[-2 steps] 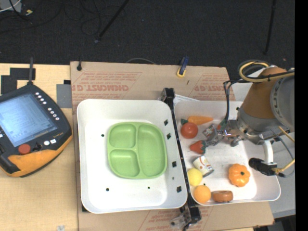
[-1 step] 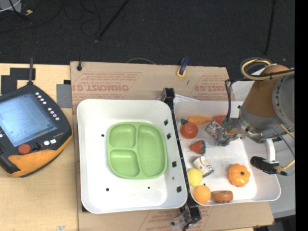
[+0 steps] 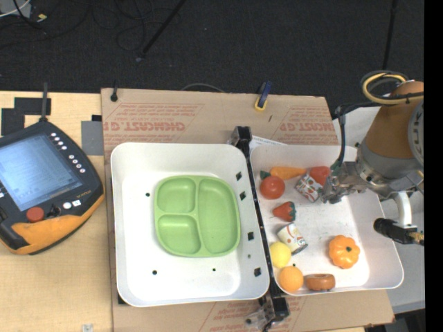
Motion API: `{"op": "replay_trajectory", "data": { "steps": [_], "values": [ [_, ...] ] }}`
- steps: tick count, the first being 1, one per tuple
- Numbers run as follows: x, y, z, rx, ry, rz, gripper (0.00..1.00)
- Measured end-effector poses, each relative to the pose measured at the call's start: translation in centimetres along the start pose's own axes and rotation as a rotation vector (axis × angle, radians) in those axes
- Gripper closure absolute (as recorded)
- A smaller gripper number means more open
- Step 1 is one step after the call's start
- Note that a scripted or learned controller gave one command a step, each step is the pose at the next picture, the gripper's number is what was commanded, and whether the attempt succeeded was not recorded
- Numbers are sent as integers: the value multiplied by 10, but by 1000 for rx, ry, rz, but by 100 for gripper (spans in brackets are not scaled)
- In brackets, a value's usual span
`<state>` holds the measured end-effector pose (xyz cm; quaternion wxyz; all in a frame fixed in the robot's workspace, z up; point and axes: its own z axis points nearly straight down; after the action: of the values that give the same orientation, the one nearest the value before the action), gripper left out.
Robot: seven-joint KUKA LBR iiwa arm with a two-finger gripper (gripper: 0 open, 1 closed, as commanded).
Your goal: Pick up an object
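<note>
The right white bin [image 3: 374,268] holds several toy foods. At its back lie a red tomato [image 3: 272,187], an orange carrot [image 3: 287,173], a red piece [image 3: 320,175] and a crumpled silver-white packet [image 3: 306,187]. A strawberry [image 3: 284,211] and a small white carton [image 3: 293,237] sit mid-bin. A lemon [image 3: 279,254], an orange [image 3: 291,279], a brown piece [image 3: 319,281] and an orange pumpkin [image 3: 344,251] lie toward the front. My gripper [image 3: 335,189] is low over the bin's back right, just right of the packet and below the red piece.
The left white bin [image 3: 131,268] bears a green divided plate [image 3: 197,215]. A teach pendant [image 3: 41,185] lies on the bench at the far left. A blue and yellow clamp [image 3: 262,97] sits on the cardboard's back edge. The arm's body [image 3: 391,137] stands over the right bin's right side.
</note>
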<state>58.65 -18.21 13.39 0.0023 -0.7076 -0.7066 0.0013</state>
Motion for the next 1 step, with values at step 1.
{"op": "replay_trajectory", "data": {
  "steps": [1],
  "values": [
    [-2, -8, -56, -2, -1, 3, 100]
  ]
}}
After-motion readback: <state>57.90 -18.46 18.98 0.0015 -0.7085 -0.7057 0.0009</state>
